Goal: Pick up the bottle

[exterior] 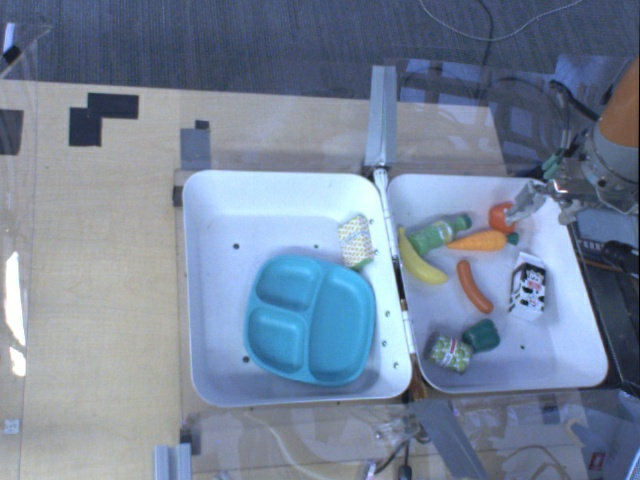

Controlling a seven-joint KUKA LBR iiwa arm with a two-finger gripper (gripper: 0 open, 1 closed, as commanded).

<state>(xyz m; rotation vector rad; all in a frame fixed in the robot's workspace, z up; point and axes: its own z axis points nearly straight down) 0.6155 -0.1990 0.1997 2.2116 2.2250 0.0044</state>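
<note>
A green bottle (436, 234) lies on its side in the right bin (590, 360), between a yellow banana (421, 262) and an orange carrot (478, 240). A second green container with a dark green cap (460, 346) lies near that bin's front wall. My gripper (545, 202) hangs over the bin's back right corner, open, with nothing between its fingers. One fingertip (523, 206) is just beside a red-orange fruit (501, 217). The gripper is well to the right of the lying bottle.
The right bin also holds a red sausage (474, 284) and a cow-patterned carton (528, 290). In the left bin (215, 268) sit a blue divided plate (312, 320) and a small patterned packet (355, 240). A ridge (395, 268) separates the bins.
</note>
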